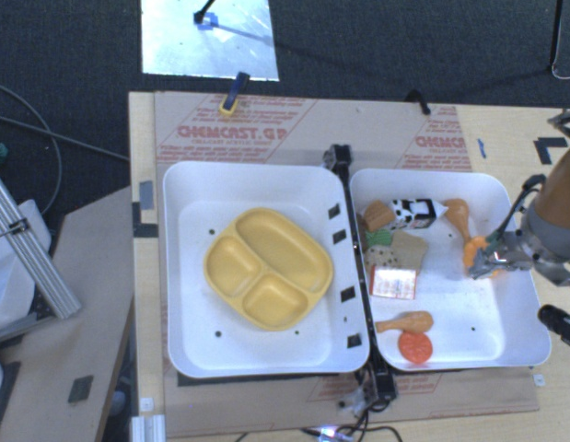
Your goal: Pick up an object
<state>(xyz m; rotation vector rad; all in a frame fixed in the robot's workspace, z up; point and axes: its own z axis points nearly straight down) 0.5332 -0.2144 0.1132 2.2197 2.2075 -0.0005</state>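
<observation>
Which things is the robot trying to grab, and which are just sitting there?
For the job: gripper, the orange toy beside it, and maybe the other toys: cow, drumstick, tomato slice.

Just sitting there: yellow plate, left bin, clamp.

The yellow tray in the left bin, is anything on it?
Empty. All three compartments of the yellow tray show bare yellow bottoms.

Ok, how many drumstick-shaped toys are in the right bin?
2. One drumstick lies near the front of the right bin, just above a red disc. The other drumstick is at the back, right of the black-and-white toy. More could hide under the arm.
</observation>
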